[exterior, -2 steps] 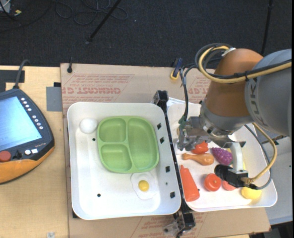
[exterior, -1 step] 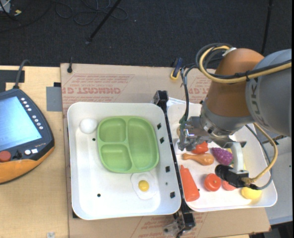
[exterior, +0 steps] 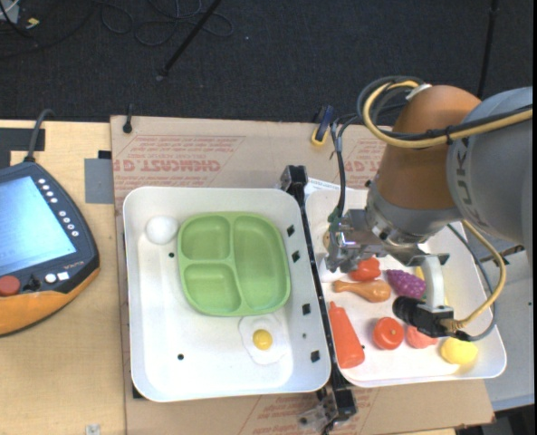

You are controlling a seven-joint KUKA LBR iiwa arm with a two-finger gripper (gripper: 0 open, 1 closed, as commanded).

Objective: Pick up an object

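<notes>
Jaws [exterior: 345, 254] down beside small red plastic tomato [exterior: 369, 268] in right white bin [exterior: 490, 356], state unclear; tomato looks light, rigid, slick, so pinch across its middle

— What sits in the left bin [exterior: 137, 333]?

— A divided tray [exterior: 234, 263] in the middle, a ball [exterior: 161, 230] just beside its far-left corner, and a toy fried egg [exterior: 264, 340] just in front of it.

— And the right bin [exterior: 494, 356]?

— A toy carrot [exterior: 345, 335] along its left wall. To the right of that, a tomato [exterior: 388, 333], then a lemon [exterior: 458, 352] at the near-right corner. Behind those lie a drumstick [exterior: 362, 288] and a bunch of grapes [exterior: 407, 284], side by side.

— The arm?

— Its gripper [exterior: 345, 250] hangs over the far-left part of that bin, just behind the drumstick. A handheld control pendant [exterior: 28, 238] lies on the counter [exterior: 51, 370], well left of both bins.
</notes>
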